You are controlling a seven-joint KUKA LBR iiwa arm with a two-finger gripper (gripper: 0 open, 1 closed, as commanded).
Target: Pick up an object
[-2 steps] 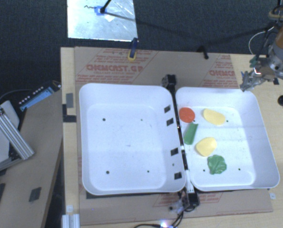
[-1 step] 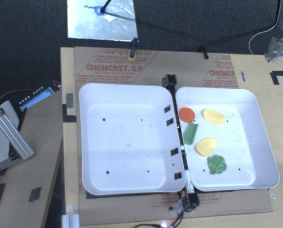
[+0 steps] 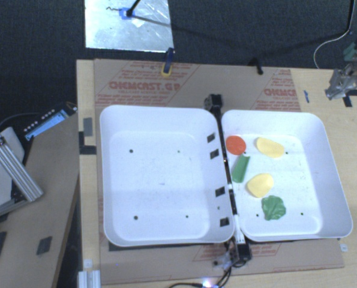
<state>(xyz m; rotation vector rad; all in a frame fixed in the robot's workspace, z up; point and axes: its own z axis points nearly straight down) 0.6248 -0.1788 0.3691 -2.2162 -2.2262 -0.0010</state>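
Dark carpeted floor (image 3: 34, 53) is seen behind a pale wooden table (image 3: 46, 215), and a shiny silver sheet (image 3: 128, 15) is laid flat on that floor at the top of the view. A brown cardboard sheet (image 3: 142, 80) printed with red lettering is spread over the table, and a blue-and-yellow clamp (image 3: 167, 65) is fixed to its far edge. Two shallow white bins are set side by side on the cardboard, joined along their shared edge by a row of black clips (image 3: 214, 155).

All the loose objects are found in the right bin (image 3: 328, 179), beside the left bin (image 3: 160, 173). A red disc (image 3: 236, 144) is placed near the dividing edge, with a yellow oval piece (image 3: 270, 147) just to its right. A green stick (image 3: 240, 168) is laid just below the disc, tilted slightly. A second yellow piece (image 3: 260, 185) is seen near the stick's lower end, and a green leafy piece (image 3: 273, 207) is placed just below it, closest to the near wall.

The gripper (image 3: 344, 87) is seen at the upper right, over the table's far corner and well apart from both bins, with a thin cable (image 3: 329, 41) looped above it. Nothing is seen in its grasp; whether it is open or closed cannot be told.

An aluminium frame (image 3: 10, 167) is seen at the left edge.
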